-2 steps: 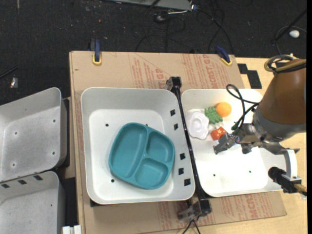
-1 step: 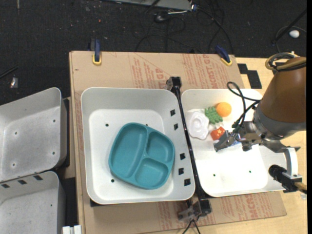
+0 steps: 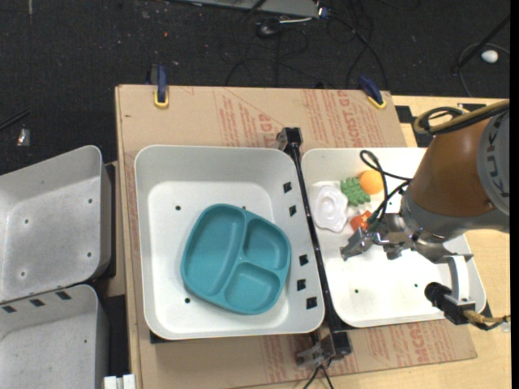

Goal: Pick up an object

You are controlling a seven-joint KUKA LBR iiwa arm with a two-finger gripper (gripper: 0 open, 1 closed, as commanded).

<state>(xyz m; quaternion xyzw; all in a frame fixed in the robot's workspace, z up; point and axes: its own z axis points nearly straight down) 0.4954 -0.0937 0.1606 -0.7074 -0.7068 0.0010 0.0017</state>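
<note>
Reaching: my arm [image 3: 462, 177] comes in from the right, over the right bin [image 3: 381, 298].
End effector [image 3: 362, 237]: low over the right bin's middle-left, just below the small objs; dark fingers point left.
End effector state: can't tell if spread or clenched, too dark and small; nothing seen between the fingers.
Task objs: small cluster in the right bin's upper-left part.
White obj [image 3: 328, 205]: crumpled-looking, nearest the divider between bins.
Green obj [image 3: 353, 189]: just right of the white one, touching or nearly so.
Orange ball [image 3: 371, 182]: right beside the green obj, upper edge of the cluster.
Red obj [image 3: 360, 220]: small bit, just above my end effector; can't tell if touching.
Left bin [image 3: 162, 177]: holds a teal divided plate [image 3: 235, 258], 3 compartments, lying flat and turned at an angle.
Bench [image 3: 235, 116]: brown board w/ red print under both bins; clamps [image 3: 160, 87] on the far edge.
Cables [image 3: 381, 173]: black, running over the right bin toward my wrist.
</note>
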